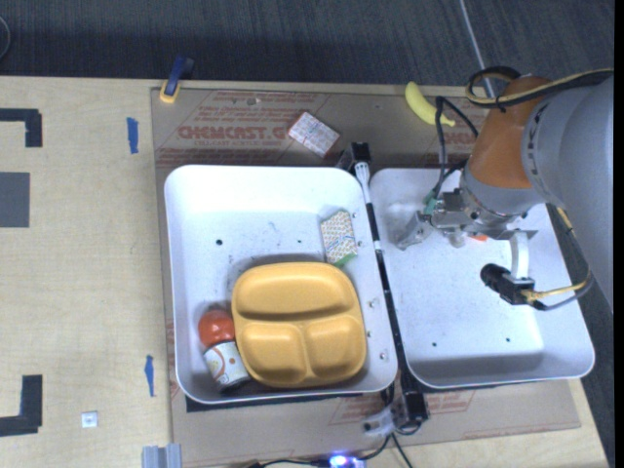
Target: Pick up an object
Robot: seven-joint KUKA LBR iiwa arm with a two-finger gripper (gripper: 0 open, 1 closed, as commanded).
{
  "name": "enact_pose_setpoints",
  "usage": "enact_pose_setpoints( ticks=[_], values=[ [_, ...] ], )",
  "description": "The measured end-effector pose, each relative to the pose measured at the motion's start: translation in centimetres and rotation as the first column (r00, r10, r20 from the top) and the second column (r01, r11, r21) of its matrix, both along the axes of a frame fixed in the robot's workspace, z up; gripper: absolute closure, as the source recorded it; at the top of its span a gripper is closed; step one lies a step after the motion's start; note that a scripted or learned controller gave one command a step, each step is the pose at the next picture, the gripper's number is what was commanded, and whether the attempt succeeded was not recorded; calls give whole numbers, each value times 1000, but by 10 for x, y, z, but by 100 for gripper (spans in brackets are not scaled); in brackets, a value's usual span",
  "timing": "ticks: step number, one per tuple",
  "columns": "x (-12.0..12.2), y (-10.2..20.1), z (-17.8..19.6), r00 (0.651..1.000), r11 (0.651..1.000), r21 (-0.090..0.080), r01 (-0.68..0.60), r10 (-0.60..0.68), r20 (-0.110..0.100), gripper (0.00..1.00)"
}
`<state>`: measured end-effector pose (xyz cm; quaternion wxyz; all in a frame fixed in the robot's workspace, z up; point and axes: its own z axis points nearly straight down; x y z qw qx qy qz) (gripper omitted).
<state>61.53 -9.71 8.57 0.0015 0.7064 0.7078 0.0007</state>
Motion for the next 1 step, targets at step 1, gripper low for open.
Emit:
enact_pose_setpoints(
  ticks=[1],
  values=[
    [17, -97, 0, 1000, 1000, 5, -2, 2, -1, 0]
  ],
)
